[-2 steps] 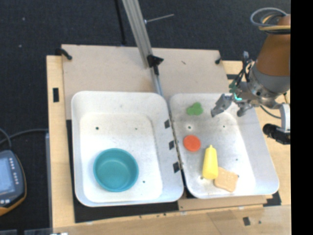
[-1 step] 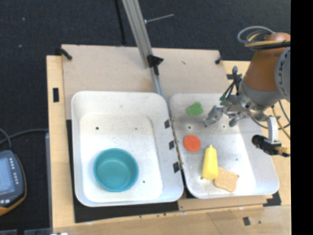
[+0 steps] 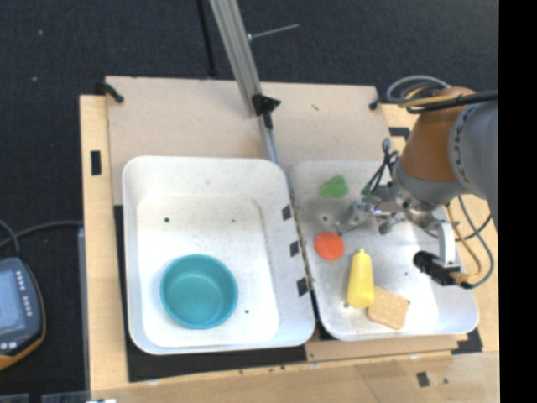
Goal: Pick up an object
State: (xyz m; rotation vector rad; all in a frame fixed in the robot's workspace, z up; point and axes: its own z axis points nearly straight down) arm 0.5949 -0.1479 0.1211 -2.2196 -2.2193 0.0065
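The grey arm with its orange band (image 3: 430, 145) reaches in from 3 o'clock and hangs over the right-hand bin (image 3: 457, 313). Its claw (image 3: 362, 214) sits low over the bin's upper middle, and whether it is open or closed cannot be told from this slanted view; nothing is visibly gripped.

Four things lie in that bin. A small green object (image 3: 334, 187) rests at about 11 o'clock from the claw, near it but apart. An orange-red round piece (image 3: 329, 245) lies at about 7 o'clock from the claw, close to the bin's left wall. A yellow bottle (image 3: 361, 279) lies lengthwise at 6 o'clock from the claw, its narrow end pointing toward 12. A tan block (image 3: 388, 309) touches the bottle's lower end, at about 4 o'clock from it.

The left-hand bin (image 3: 151, 179) holds a teal bowl (image 3: 198, 290) in its 7 o'clock corner. Both bins sit side by side on the pale worktop (image 3: 176, 116).
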